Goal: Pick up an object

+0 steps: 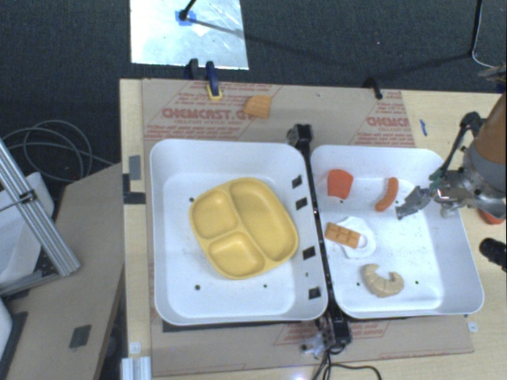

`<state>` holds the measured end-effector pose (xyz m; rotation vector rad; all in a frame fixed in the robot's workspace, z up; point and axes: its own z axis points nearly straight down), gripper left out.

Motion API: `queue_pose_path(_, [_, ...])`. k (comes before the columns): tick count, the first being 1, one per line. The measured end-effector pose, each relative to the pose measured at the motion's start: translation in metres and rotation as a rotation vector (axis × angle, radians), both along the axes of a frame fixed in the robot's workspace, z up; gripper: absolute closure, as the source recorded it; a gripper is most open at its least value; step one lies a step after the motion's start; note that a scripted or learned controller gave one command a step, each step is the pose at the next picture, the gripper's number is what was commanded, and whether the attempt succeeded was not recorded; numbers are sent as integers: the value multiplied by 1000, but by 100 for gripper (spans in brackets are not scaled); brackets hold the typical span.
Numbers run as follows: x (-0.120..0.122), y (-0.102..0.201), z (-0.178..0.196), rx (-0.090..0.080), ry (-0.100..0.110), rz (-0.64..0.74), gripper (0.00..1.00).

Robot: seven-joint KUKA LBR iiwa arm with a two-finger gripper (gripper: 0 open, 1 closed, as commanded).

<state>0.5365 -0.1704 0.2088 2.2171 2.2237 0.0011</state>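
The left bin (170, 236) is occupied by a yellow divided plate (242, 226) with three compartments, lying near its middle. Behind the bins, a small tan block (257, 106) is seen on the cardboard sheet (380, 117) that covers the bench. In the right bin (455, 283), an orange-red cup-shaped piece (340, 184) is found toward the far left corner, and a toy sausage (386, 194) is laid just to its right, tilted. Nearer the front, a waffle-like brown piece (343, 234) is rested on a small white disc (359, 242), and a pale croissant (383, 280) is placed below them, apart from both. The gripper (413, 203) is held over the bin's right part, just beside the sausage but not touching it; nothing is seen between its fingers, and whether they are spread or pressed together cannot be told.
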Motion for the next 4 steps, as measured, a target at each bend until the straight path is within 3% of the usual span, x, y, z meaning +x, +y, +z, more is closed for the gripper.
queue_pose_path(1, [53, -20, -131, -1, 1, 3, 0])
queue_pose_path(2, [131, -30, -122, -3, -10, 5, 0])
queue_pose_path(3, [129, -31, -112, -3, -6, 5, 100])
queue_pose_path(4, [120, 54, -22, 1, -8, 9, 100])
